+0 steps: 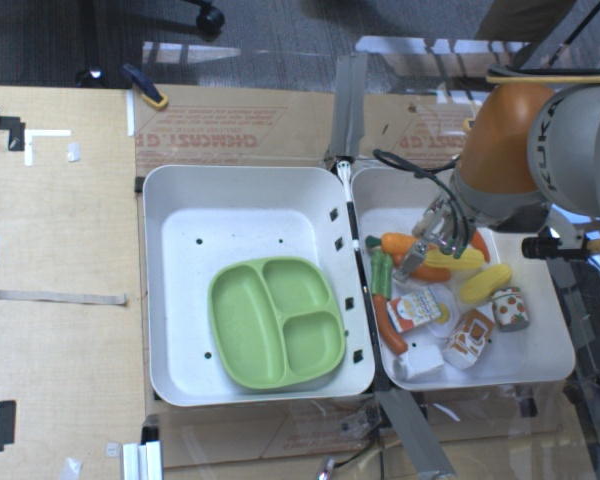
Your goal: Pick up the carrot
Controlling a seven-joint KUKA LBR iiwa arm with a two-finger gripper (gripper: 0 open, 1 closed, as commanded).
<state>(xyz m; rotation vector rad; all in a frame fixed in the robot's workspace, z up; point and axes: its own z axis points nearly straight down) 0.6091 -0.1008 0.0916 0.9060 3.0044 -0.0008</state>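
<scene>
Green three-compartment plastic tray (pixel 277 320) seen in the left white bin (pixel 170 268), orange tapered carrot (pixel 389 328) lying at the right bin's (pixel 550 358) near-left, end effector (pixel 427 240) lowered farther back among toy foods, grip state cannot be told

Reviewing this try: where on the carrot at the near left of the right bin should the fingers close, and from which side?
Probably from straight above, closing across the carrot at mid-length. It lies long and narrow along the right bin left wall, with a red-and-white packet close on its right, so the fingers have little room either side. The gripper hangs further back over the pile.
</scene>
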